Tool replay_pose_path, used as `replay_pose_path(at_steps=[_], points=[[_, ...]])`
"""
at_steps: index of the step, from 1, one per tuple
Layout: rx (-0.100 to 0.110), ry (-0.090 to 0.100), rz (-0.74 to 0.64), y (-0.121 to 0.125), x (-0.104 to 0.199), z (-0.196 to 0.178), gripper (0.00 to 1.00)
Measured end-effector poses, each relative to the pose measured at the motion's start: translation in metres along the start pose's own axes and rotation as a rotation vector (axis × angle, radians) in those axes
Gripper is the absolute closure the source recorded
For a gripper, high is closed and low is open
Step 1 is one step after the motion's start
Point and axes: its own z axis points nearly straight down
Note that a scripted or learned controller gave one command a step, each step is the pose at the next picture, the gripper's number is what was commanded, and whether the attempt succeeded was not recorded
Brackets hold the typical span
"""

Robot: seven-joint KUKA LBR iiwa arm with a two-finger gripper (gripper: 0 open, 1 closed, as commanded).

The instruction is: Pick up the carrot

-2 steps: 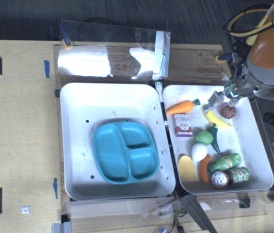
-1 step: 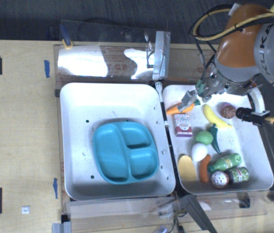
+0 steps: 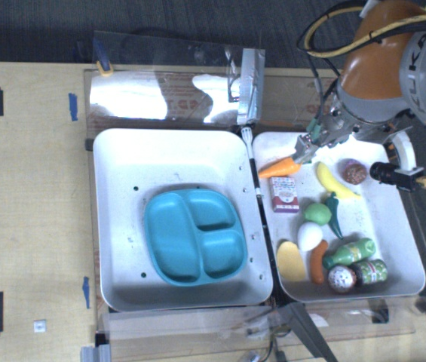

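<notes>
I read the gripper [image 3: 304, 151] as pinched on the thick end of the carrot [image 3: 279, 167], which points toward the left wall of the right bin [image 3: 416, 281], just above the small red carton [image 3: 285, 193]. Hold looks shallow and off-centre. Risk on lifting: carrot pivots or slips out, dropping onto the carton or catching the bin wall.
</notes>
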Motion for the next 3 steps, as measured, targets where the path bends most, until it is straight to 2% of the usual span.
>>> replay_pose_path(at_steps=[1, 2, 3], points=[[0.001, 0.0, 0.0, 0.0, 0.0, 0.001, 0.0], [0.009, 0.005, -0.084, 0.021, -0.052, 0.108, 0.0], [0.0, -0.002, -0.086, 0.023, -0.052, 0.096, 1.0]])
